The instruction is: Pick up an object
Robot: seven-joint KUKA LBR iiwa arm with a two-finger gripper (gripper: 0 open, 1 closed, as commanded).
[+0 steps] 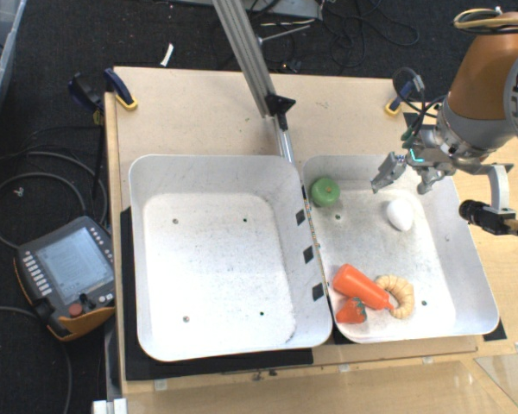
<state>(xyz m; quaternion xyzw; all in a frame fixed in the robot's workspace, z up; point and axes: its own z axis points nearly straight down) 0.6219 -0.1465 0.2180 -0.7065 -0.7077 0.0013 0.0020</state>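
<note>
My gripper point(407, 178) hangs over the back of the right bin point(466, 274), its two fingers spread open with nothing between them. A white egg-shaped object point(400, 213) lies just below and in front of the fingertips, apart from them. A green round fruit point(325, 191) rests at the bin's back left corner. Near the front lie an orange carrot point(363, 285), a small red piece point(351, 311) and a tan curled shrimp-like piece point(399, 294), close together.
The left bin point(155, 231) sits beside the right one, separated by a raised divider with black clips point(309, 253). A metal pole point(246, 46) slants in from the back. Clamps sit at the bench's back corners. A teach pendant point(65, 270) lies on the floor at left.
</note>
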